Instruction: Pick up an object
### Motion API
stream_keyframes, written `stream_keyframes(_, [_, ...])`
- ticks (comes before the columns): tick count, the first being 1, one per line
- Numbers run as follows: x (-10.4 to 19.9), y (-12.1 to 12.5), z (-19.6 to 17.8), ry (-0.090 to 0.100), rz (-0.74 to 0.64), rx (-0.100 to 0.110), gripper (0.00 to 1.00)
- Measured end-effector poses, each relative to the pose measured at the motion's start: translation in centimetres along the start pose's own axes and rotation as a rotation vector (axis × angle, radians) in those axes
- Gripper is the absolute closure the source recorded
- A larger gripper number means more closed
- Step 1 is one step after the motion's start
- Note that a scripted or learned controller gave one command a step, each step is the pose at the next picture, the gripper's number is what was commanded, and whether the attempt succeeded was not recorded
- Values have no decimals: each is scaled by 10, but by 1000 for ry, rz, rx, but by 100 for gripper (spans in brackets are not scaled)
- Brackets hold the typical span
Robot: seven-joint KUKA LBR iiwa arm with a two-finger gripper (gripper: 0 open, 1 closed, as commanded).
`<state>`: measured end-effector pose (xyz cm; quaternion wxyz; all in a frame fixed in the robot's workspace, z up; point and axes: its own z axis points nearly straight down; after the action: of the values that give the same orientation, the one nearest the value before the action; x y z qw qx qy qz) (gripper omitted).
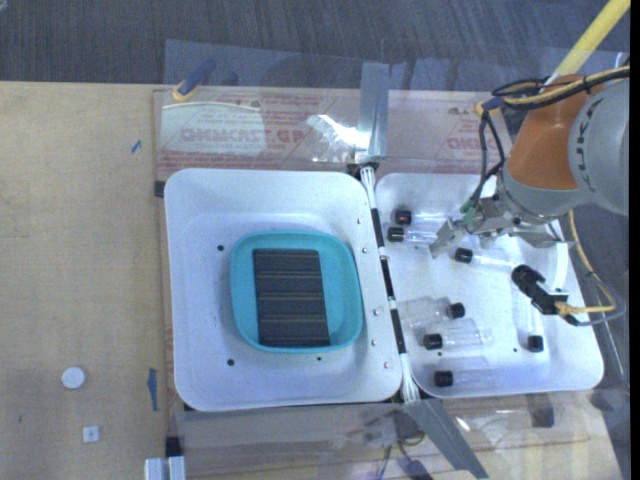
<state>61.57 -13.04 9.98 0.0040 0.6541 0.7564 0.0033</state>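
Here the claw (pixel 452 230) hangs low in the right bin (pixel 585 363), just beside some clear tubes with black caps (pixel 416 235). I cannot tell how it is set. The tubes look smooth and round, so one could roll away or slip out when squeezed.

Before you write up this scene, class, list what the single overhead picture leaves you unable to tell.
- Grey arm with orange band: cut off by the right edge.
- Two-finger gripper: too small and blurred to judge its state.
- Clear black-capped vials in the right white bin: bodies nearly vanish against white; contents unreadable.
- Dark ribbed insert in the teal tray: material unclear.
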Motion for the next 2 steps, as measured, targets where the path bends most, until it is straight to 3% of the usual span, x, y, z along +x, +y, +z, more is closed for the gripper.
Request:
stream_keyframes(1, [-49, -2, 12, -1, 11, 4, 0])
stream_keyframes(2, [-48, 0, 0, -1, 10, -1, 100])
